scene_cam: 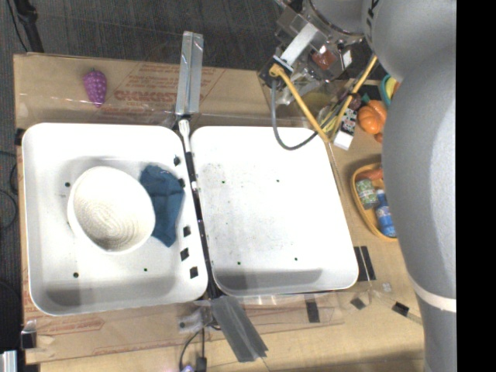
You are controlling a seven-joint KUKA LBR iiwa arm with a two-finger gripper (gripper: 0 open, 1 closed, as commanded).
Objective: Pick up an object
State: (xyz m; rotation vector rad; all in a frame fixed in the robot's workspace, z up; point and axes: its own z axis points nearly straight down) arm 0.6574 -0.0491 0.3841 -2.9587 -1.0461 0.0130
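The gripper (304,72) hung above the far edge of the right bin (271,215); its opening could not be told. A white hat (112,208) and blue cloth (164,200), touching, lay in the left bin (46,277).

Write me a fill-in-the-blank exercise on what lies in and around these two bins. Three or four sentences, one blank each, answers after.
1. The white round object lies in the ____ bin as the camera sees it.
2. The cloth touching its side is ____ in colour.
3. The purple object lies on the cardboard, ____ the bins.
4. The gripper hangs above the far edge of the ____ bin.

Missing words: left; blue; outside; right
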